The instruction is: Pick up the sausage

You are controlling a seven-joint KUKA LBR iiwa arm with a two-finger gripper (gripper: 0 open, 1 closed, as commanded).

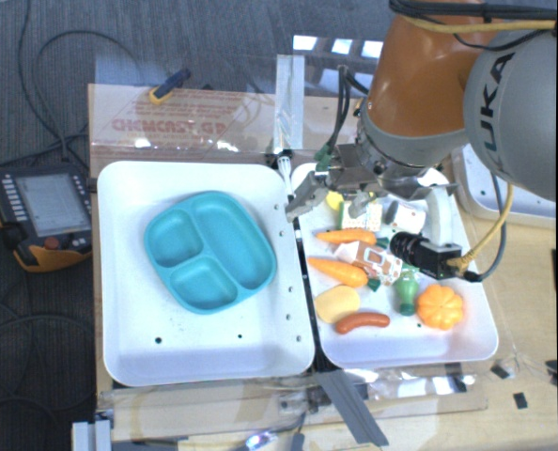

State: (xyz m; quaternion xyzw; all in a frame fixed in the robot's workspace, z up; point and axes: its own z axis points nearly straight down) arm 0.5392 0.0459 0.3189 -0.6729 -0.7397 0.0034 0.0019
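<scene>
From the camera view above the bench, the left bin (119,346) held a blue divided plate (209,249) with three compartments, lying tilted in the bin's middle. The right bin (486,341) was crowded with toy food, and the arm (429,73), grey with its orange band, reached in from the right and covered much of that bin's far half. The gripper (359,195) hung low over the far part of the right bin, above the pile; whether it was apart or together could not be told, since the wrist housing and the clutter beneath hid the tips. The sausage (362,322), reddish brown and slightly curved, lay near the front edge of the right bin, touching or just beside a pale yellow rounded piece (337,303) to its left, and well apart from the gripper. Two carrots (337,271) lay behind it, one farther back and partly under the gripper. A small orange pumpkin (441,306) sat at the front right, with a green item (407,293) just beside it whose shape was hard to make out. A black cylindrical part (425,252) crossed above them. Small printed boxes behind were partly hidden. A teach pendant (39,216) lay on the floor at the left, its edge cut off.
</scene>
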